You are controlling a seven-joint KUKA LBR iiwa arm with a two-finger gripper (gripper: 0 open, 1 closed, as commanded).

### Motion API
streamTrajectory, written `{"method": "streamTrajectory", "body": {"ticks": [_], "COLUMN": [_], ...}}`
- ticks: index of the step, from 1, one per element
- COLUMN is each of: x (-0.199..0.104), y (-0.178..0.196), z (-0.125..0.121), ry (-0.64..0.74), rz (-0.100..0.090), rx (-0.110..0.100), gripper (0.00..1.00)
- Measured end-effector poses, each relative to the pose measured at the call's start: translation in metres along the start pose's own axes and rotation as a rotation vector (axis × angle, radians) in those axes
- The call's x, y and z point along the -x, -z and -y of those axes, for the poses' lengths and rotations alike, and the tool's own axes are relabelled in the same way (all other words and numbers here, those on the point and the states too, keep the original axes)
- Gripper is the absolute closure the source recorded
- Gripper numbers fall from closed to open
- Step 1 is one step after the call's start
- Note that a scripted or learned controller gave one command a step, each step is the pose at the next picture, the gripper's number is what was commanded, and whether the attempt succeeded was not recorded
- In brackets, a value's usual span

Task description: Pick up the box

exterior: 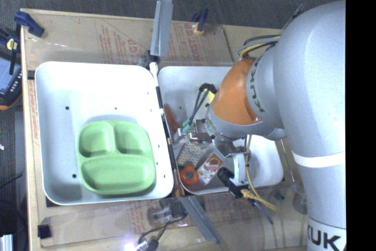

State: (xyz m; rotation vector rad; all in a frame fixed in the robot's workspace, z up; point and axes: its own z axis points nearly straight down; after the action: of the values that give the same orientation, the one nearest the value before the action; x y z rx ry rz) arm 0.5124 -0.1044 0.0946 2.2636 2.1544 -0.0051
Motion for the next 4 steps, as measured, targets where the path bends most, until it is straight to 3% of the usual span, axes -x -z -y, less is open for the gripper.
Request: {"method": "streamTrajectory", "body": {"ticks": [1,2,3,4], "x": [-0.002,-0.001,0.036,0.043], "y": [0.009,0.009,0.012,-0.005], "z": [0.0,0.0,-0.052,-0.113], "ry": [0.004,0.004,-0.036,0.1], "rz": [-0.006,-0.004,-0.016,-0.016], "rx": [-0.006,-0.006,-0.013,-0.011], "gripper": [1.0,0.0,0.0,0.0]}}
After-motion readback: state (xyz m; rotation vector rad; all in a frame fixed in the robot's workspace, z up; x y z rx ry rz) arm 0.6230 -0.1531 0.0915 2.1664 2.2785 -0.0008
